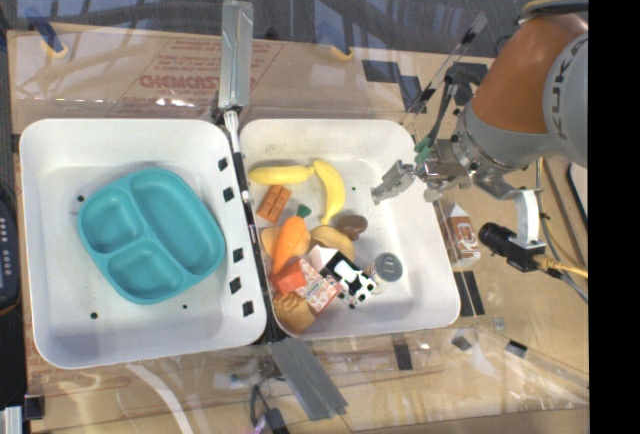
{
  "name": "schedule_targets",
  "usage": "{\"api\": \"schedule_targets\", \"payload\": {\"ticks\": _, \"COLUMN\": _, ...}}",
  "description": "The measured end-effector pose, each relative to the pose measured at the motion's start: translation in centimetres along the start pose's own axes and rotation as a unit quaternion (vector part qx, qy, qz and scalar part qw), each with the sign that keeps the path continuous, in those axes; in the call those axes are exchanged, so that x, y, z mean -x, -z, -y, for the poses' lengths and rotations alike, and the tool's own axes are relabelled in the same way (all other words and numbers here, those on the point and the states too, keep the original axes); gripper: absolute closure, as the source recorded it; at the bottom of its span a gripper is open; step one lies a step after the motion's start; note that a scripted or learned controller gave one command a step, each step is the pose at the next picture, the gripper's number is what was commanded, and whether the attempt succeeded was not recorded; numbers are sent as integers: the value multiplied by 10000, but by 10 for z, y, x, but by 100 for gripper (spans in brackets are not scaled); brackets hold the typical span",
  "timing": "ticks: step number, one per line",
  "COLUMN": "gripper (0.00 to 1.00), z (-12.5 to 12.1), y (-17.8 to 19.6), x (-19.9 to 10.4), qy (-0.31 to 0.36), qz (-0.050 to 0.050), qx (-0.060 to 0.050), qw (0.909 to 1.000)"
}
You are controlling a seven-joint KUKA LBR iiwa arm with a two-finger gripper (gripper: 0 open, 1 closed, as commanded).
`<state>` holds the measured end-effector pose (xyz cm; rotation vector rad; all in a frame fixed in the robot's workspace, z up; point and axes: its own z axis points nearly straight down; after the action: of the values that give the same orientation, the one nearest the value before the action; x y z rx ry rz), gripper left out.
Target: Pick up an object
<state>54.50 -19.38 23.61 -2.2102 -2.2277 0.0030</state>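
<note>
— Hovering over the right side of the right bin (425, 297), that gripper (392, 184). It carries nothing that I can see, and I cannot tell from here how the claw is set.

— What could it take?

— Plenty. The toys are heaped along the bin's left side, at frame centre: two bananas (330, 185) at the top of the heap, a carrot (290, 240) below them, a small cow (352, 280) lower down, and a dark disc (388, 268) lying a little apart to the right. The left bin (40, 222) has a teal tray (150, 234), well away from the arm.

— So where's the trouble?

— The crowding, I'd say. Carrot, cow and the rest touch or overlap, so a claw coming down there may land on two things and close on neither, or nudge one aside. The banana is curved and smooth; pinched off-centre it could squirt out.

— And the disc?

— Lies flat on the floor, so fingers may scrape over it. Also the gripper sits near the bin's right wall; dropping straight down there, I reckon it closes on nothing.
</note>
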Motion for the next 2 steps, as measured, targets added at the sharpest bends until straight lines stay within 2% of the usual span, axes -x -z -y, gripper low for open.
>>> {"api": "schedule_targets", "payload": {"ticks": 1, "gripper": 0, "z": -53, "y": -136, "x": -25, "qy": -93, "qz": -15, "qx": -65, "qw": 9999}}
{"api": "schedule_targets", "payload": {"ticks": 2, "gripper": 100, "z": -57, "y": -119, "x": -24, "qy": -75, "qz": -3, "qx": -7, "qw": 10000}}
